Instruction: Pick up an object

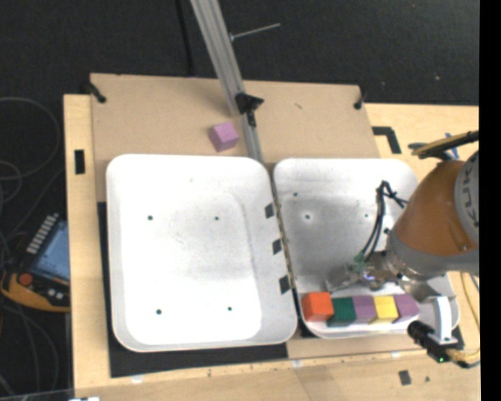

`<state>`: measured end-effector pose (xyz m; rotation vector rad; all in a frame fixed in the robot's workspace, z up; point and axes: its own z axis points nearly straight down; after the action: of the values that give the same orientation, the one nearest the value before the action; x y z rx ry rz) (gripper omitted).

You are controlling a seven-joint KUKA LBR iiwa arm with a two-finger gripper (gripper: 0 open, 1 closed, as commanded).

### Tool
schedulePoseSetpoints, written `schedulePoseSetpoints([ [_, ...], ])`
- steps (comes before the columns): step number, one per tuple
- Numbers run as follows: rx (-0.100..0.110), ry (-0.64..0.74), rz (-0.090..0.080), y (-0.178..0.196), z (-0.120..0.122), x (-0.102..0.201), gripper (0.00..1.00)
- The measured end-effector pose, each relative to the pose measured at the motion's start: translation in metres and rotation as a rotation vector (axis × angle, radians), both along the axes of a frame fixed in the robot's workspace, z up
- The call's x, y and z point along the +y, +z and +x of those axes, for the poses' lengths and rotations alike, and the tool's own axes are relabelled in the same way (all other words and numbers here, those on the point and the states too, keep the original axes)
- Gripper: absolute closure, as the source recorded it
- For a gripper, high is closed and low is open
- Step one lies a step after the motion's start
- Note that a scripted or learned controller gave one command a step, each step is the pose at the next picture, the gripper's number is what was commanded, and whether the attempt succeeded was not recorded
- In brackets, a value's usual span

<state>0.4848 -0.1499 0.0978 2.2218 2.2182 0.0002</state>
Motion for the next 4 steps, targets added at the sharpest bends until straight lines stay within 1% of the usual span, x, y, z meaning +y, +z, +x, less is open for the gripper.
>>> schedulePoseSetpoints([
  [1,-0.006,-0.006,0.0,0.012,0.002,-0.001,1.0],
  [2,-0.01,-0.013,-0.002,0.022,0.003,-0.002,1.0],
  [3,0.002,0.01,0.004,0.004,0.0,0.065,1.0],
  [4,-0.007,0.005,-0.003,0.001,0.08,0.009,1.0],
])
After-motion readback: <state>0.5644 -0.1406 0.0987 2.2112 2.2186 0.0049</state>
